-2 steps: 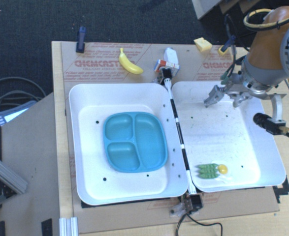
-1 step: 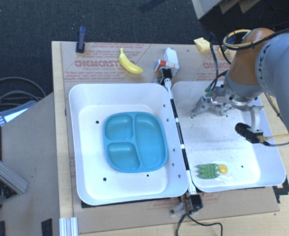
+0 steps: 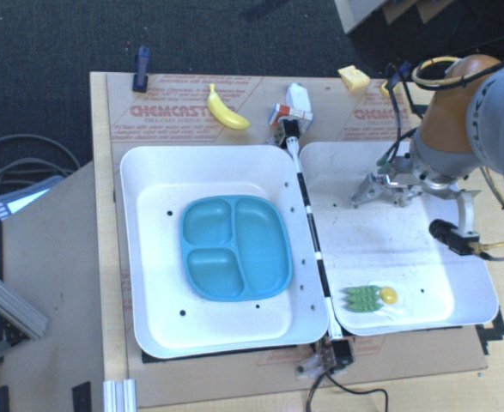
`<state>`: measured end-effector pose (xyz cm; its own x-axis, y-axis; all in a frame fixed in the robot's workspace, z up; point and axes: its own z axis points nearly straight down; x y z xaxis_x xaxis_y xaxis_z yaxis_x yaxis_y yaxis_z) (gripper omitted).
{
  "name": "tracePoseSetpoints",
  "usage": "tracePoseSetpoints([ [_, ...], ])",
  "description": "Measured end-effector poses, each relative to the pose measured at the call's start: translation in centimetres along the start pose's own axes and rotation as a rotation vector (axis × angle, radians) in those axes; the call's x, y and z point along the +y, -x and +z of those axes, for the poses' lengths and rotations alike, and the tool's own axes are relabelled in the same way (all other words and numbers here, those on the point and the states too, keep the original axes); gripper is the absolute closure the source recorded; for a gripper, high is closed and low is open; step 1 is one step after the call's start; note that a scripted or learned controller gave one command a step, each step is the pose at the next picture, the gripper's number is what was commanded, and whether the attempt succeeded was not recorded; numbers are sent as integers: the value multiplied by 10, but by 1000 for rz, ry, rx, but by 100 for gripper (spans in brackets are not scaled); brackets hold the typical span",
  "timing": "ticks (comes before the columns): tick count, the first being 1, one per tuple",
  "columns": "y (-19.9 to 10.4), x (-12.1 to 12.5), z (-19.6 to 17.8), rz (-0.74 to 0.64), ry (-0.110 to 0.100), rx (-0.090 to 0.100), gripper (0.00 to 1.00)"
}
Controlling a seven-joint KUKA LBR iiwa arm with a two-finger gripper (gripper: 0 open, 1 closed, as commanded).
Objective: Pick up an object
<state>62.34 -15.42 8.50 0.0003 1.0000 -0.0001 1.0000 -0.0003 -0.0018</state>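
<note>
In the right bin [image 3: 458,303], a small green toy [image 3: 362,298] with a yellow ball-shaped piece [image 3: 388,296] beside it lies near the front wall. My gripper [image 3: 384,194] hangs low over the back half of that bin, well behind the green toy and apart from it. Its metal fingers [image 3: 361,197] are spread open and nothing is between them. The grey arm with its orange band [image 3: 453,114] comes in from the right. A blue divided plate [image 3: 234,247] rests in the middle of the left bin [image 3: 148,187].
Behind the bins on the board lie a yellow banana [image 3: 226,112], a dark blue item [image 3: 141,67], a white and red carton [image 3: 295,106] and a yellow block [image 3: 353,77]. A black connector with a cable [image 3: 452,235] hangs off the arm over the right bin.
</note>
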Motion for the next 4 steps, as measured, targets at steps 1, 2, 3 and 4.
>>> tracePoseSetpoints([
  [1,18,-33,-25,0,0,0,0],
  [2,-11,2,-79,-2,5,0,0],
  [3,-10,2,-88,-2,5,-2,100],
  [4,-10,2,-88,-2,4,-2,0],
])
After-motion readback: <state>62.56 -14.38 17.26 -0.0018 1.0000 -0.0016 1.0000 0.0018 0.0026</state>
